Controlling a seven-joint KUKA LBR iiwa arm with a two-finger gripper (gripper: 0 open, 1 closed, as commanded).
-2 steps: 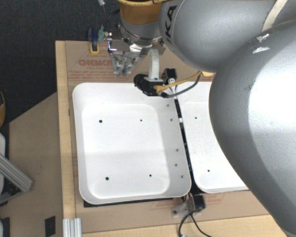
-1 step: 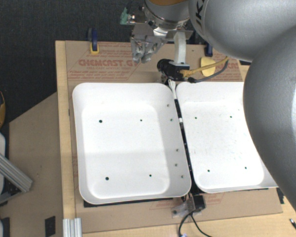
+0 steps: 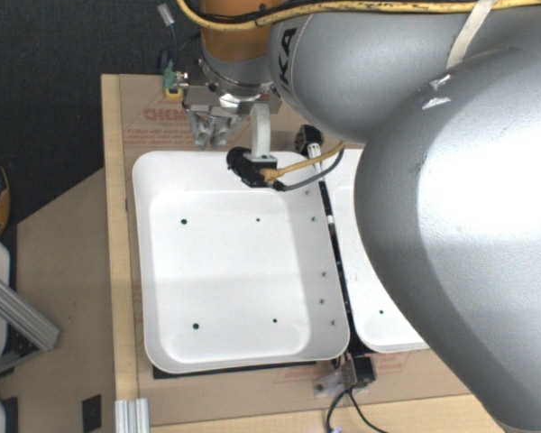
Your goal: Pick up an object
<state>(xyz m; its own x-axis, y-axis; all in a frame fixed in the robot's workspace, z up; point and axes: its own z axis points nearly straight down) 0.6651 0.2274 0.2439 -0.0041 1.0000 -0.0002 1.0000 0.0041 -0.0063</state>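
My gripper [image 3: 213,135] hangs over the bench just beyond the far rim of the left white bin [image 3: 162,242], near that bin's back edge. Its two grey fingers [image 3: 201,133] point down, stand close together and look shut, with nothing seen between them. The orange band of the arm [image 3: 239,7] sits right above the wrist. The left bin's floor shows a few small dark dots [image 3: 184,222]. The arm's grey body covers most of the right bin [image 3: 383,327].
A black plug with a yellow cable [image 3: 251,167] dangles from the wrist over the left bin's back rim. The wooden bench [image 3: 126,133] surrounds the bins. A metal rail [image 3: 18,314] lies at the left, and a small connector [image 3: 356,373] sits at the front.
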